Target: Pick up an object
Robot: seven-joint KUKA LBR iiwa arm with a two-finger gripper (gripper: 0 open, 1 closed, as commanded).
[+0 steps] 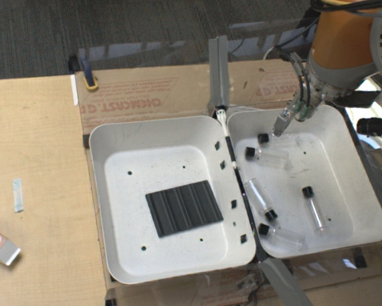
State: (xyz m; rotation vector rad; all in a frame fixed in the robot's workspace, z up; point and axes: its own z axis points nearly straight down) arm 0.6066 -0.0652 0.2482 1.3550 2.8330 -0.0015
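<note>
above the right bin's (360,233) far edge, the gripper (279,129) hangs with nothing visibly held; its opening, i cannot tell. clear black-capped tubes (312,208) lie below, unpicked; pickup remains.

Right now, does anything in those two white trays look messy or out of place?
Slightly. In the right white bin, several clear plastic tubes with black caps lie scattered at different angles, none lined up. The dark grey ribbed mat in the left white bin sits a bit askew. Nothing looks broken or spilled.
</note>
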